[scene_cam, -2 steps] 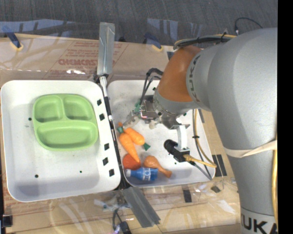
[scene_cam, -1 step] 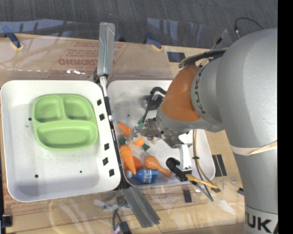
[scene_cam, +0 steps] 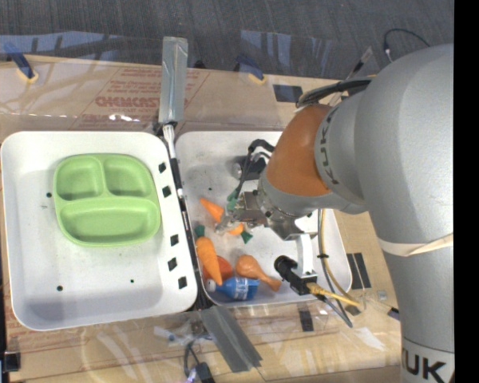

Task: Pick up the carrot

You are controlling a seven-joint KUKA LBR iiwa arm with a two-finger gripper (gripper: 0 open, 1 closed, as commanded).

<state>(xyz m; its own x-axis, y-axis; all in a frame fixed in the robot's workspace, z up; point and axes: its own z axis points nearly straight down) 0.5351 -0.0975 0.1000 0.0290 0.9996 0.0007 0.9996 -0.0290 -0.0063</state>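
Two white bins sit side by side: your left bin [scene_cam: 32, 294] carries a green divided plate [scene_cam: 106, 199], your right bin [scene_cam: 199, 154] the clutter. You see the arm [scene_cam: 367, 158] covering much of the right bin. The carrot [scene_cam: 207, 259] lies by the divider, beside an orange drumstick-like toy [scene_cam: 257, 270] and a blue item [scene_cam: 238, 289]. Whether the gripper [scene_cam: 238, 214] grips the small orange pieces [scene_cam: 212, 208] beneath it, you cannot tell.

Dark grey carpet floor [scene_cam: 104, 6] along the top edge. Bench [scene_cam: 80, 94] is brown board under clear plastic sheeting, taped at the corners with blue tape [scene_cam: 20, 66].
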